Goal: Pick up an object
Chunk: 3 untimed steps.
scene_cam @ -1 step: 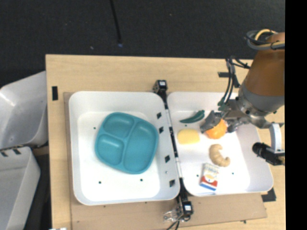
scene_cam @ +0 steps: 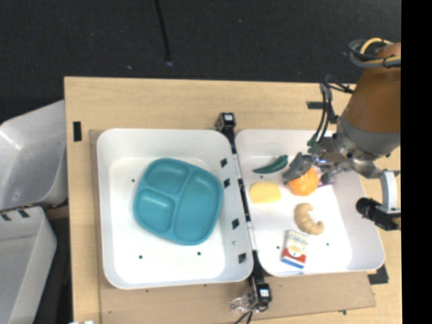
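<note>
Fingers [scene_cam: 305,169] sit at the orange fruit [scene_cam: 304,183], grip state untellable; we judge it light, smooth, best pinched across its middle.

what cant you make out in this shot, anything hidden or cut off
- Gripper, camera view: the wrist above blocks it, so open or shut and any hold on the orange object is unclear.
- Orange object: upper part under the gripper, identity uncertain.
- Small carton: print too small to read.
- Arm: cut off by the right edge.
- Green object: too small to identify.
</note>
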Motion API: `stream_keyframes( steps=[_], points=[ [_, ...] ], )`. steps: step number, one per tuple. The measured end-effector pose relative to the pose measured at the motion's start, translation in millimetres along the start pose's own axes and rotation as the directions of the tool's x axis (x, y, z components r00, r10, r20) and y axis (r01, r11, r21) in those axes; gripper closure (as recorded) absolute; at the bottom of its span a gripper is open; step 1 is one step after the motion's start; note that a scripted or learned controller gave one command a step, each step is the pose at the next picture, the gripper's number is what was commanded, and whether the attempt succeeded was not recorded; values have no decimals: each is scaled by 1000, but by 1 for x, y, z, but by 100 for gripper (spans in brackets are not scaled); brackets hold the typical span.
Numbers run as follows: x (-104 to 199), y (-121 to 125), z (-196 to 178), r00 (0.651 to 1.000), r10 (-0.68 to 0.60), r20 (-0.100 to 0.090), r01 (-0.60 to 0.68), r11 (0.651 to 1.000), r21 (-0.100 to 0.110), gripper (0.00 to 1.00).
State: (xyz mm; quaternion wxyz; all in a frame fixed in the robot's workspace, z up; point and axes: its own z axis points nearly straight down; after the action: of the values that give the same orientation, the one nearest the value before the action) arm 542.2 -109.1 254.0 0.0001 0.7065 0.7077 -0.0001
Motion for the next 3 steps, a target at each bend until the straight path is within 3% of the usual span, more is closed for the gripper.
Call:
stream_keyframes(
  steps=[3],
  points=[
    [-7, 4, 147, 1000, 3, 0, -3, 1000, 4, 0]
  ],
)
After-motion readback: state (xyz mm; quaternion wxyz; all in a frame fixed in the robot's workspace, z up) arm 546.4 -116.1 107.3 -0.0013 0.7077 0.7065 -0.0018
